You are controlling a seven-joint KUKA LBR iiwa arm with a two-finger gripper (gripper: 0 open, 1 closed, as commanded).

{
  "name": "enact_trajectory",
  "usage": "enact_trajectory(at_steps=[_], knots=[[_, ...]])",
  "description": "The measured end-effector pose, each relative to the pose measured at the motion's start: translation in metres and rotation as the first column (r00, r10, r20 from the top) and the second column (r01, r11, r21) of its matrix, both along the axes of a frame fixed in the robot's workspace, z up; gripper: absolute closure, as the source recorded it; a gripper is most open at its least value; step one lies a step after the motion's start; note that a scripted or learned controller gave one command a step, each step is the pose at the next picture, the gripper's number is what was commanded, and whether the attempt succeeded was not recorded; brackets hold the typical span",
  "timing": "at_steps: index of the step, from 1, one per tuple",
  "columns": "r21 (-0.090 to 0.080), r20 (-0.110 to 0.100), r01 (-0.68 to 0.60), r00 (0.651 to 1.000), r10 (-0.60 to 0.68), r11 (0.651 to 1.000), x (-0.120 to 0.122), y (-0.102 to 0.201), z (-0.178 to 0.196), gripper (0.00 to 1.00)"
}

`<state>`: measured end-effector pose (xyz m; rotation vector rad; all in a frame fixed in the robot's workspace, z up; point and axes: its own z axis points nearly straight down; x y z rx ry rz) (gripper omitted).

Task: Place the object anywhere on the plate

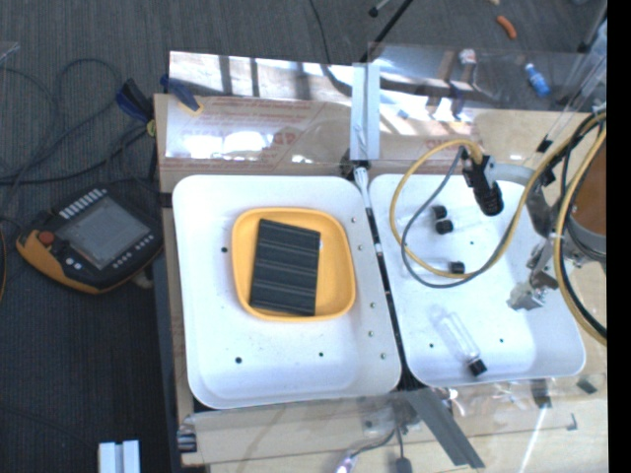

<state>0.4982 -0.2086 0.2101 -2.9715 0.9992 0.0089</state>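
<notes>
Right bin (513, 355) has the arm (595, 200) over its edge; end effector (529, 290) state unclear.

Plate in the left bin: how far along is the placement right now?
Looks done: the dark ribbed block lies flat on the yellow plate, inside its rim, in the left bin. In hand: the gripper is over the right bin, apart from the plate. Left: probably nothing, unless the clear tube lying in the right bin was the intended object.
</notes>
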Motion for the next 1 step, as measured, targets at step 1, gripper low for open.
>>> enact_trajectory(at_steps=[1], knots=[[0.0,0.0,0.0,1.0,0.0,1.0,0.0,0.0001,0.0,0.0]])
